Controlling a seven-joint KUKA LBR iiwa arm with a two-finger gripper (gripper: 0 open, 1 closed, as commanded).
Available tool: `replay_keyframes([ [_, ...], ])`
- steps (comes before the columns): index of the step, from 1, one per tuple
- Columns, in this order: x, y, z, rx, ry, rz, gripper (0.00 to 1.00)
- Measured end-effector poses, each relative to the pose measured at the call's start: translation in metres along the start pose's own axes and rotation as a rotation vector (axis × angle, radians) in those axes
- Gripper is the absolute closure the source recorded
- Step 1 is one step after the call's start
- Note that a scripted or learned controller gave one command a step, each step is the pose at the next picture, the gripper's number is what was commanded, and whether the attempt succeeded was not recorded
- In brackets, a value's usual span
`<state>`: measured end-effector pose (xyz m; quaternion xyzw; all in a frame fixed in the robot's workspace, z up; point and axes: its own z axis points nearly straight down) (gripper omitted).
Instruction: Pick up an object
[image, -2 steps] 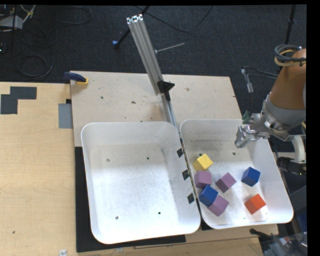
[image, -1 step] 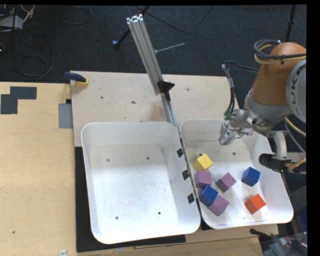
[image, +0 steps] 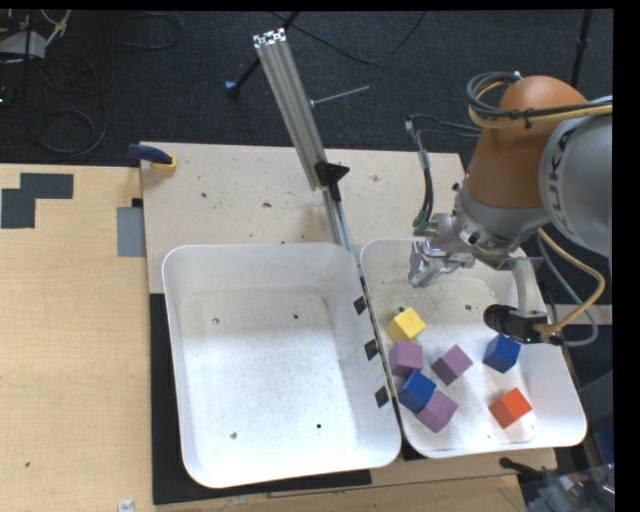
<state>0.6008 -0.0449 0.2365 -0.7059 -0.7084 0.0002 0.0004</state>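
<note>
Above the right bin (image: 560, 425), my tool (image: 428, 268) is hovering over bare floor behind the yellow cube (image: 407, 323). I cannot tell how wide it is standing, and nothing is showing in it.

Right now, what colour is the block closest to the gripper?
Yellow. The block lies in the right bin, just below the gripper, in the camera view.

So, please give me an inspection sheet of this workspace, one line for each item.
Surface: two white bins, left bin and right bin, on a wooden bench.
Job's things: in the right bin, yellow cube, three purple cubes, two blue cubes, orange cube.
Clutter: nothing seen.
Grippers: gripper above the right bin's far part, nothing seen held.
Cables: hoses along the arm; cables on the dark floor.
Surroundings: slanted aluminium bar.
</note>
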Motion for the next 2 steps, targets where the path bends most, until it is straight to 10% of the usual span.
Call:
replay_keyframes([
  [2, 0.114, -0.008, 0.008, 0.005, 0.002, -0.002, 1.0],
])
